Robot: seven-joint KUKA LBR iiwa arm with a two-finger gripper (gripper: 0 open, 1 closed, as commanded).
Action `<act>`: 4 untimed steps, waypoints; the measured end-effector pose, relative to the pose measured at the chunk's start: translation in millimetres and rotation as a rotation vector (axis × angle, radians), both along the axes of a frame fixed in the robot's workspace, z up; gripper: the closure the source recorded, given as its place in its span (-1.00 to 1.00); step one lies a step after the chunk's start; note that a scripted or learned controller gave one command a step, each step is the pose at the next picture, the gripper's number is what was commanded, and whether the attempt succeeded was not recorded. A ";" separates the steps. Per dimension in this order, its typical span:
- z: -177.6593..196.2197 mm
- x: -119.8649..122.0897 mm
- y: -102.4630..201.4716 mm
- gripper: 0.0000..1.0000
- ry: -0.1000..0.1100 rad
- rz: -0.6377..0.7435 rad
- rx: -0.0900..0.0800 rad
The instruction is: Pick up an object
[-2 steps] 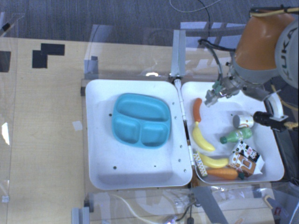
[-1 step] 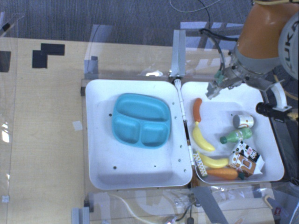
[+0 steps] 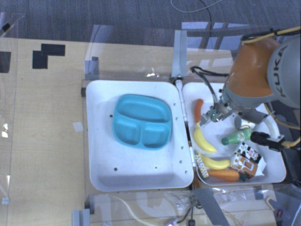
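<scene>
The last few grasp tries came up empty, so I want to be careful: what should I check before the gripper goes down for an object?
1. Gripper over the right bin: ok.
2. Object under it: cannot tell; it hangs between the red chili and the upper banana.
3. Nothing held yet: cannot tell.
4. Neighbours spaced apart: not ok; second banana, carrot and card box crowd together.
5. Green bottle free of the arm: not ok; partly beneath it.
</scene>
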State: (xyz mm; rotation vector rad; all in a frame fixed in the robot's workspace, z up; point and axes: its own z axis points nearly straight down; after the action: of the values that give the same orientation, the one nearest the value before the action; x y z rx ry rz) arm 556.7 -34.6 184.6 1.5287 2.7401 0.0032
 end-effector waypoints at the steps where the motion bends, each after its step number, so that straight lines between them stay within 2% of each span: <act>1: 0.9 8.7 53.5 1.00 -0.002 -0.028 0.001; 2: 8.8 36.4 -25.6 1.00 -0.004 0.045 -0.002; 3: 8.7 36.4 -25.1 -1.00 -0.003 0.045 -0.001; 4: -49.5 75.5 -59.6 -1.00 -0.002 -0.082 -0.001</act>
State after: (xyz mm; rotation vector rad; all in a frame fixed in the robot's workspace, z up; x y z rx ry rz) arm 632.2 -94.2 135.1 1.6390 2.6734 0.0032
